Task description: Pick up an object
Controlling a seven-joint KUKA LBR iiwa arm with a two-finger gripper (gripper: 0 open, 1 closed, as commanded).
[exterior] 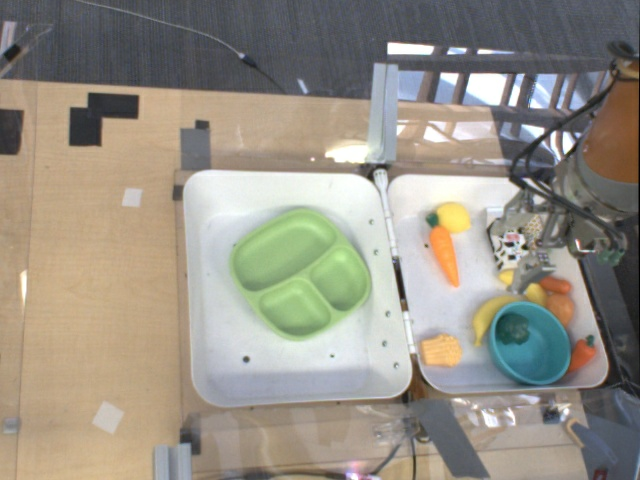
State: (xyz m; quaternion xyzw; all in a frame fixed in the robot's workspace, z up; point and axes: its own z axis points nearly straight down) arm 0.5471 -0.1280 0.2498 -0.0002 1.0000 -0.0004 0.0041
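Observation:
My gripper (533, 255) hangs low over the right part of the right bin (468, 190), under the grey wrist and orange band. A small black-and-white patterned object (507, 250) lies right against its left side; I cannot make out whether it is gripped. To the left are an orange carrot (444, 255) and a yellow lemon (454, 217). Just below the gripper sit small yellow and red-orange fruits (556, 290). A teal bowl (530, 343) stands at the bin's front right, with a banana (486, 318) curving along its left edge.
A piece of corn (441, 349) lies at the right bin's front left, and a small carrot (582, 352) beside the bowl. The left bin (205, 298) holds a green divided plate (300, 271). A metal frame (480, 88) stands behind the bins.

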